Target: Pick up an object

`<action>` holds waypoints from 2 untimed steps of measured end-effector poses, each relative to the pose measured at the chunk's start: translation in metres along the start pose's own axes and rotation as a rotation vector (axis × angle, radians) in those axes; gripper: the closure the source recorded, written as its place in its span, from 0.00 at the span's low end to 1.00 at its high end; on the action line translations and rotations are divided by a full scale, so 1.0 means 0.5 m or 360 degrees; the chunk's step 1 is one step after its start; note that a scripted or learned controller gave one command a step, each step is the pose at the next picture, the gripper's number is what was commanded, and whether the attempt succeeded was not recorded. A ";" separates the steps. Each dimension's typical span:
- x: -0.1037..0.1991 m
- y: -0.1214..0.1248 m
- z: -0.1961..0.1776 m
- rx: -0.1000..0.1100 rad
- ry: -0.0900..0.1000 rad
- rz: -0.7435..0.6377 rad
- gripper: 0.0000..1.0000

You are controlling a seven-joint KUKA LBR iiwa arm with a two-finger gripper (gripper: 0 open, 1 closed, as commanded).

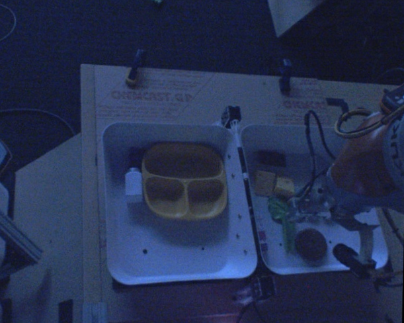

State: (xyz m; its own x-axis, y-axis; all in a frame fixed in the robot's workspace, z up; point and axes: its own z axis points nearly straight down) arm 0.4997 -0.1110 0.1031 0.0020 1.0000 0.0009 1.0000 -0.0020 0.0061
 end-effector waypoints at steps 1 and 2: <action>-0.008 0.015 -0.123 -0.0003 -0.0006 -0.0005 1.00; -0.017 0.020 -0.249 -0.0005 -0.0006 -0.0005 1.00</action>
